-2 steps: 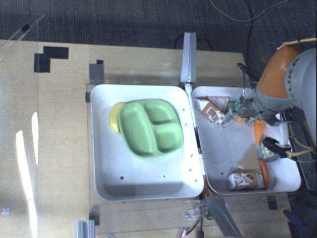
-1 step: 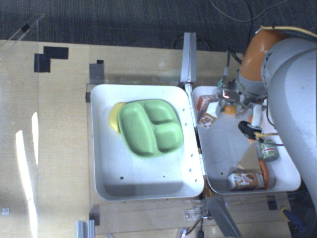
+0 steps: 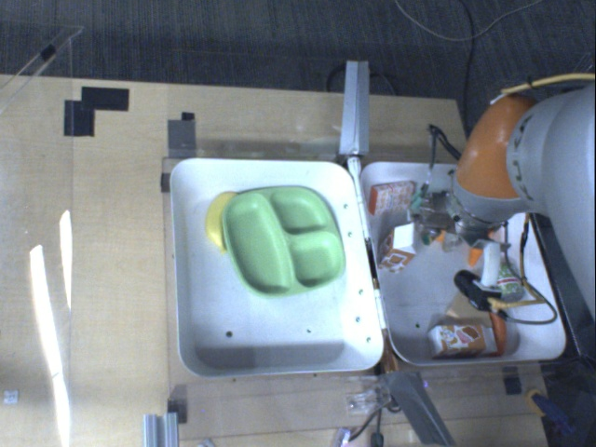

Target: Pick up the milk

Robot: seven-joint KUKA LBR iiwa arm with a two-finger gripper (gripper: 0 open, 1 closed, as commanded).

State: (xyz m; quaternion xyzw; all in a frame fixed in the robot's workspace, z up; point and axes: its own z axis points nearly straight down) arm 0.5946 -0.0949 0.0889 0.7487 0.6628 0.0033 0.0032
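My gripper (image 3: 440,223) hovers low in the right white bin (image 3: 410,338); I cannot tell its opening. The small white-and-brown milk carton (image 3: 399,247) lies just beside it, not yet lifted.

**Pale bench on dark carpet**

A light wooden bench (image 3: 102,250) fills the lower view, with black tape marks (image 3: 91,108) near its far left corner. Beyond its far edge lies dark carpet (image 3: 233,17), crossed by a looping cable (image 3: 466,26). Bright glare streaks (image 3: 47,315) mark the left side.

Slanted overhead view of both bins (image 3: 186,277)
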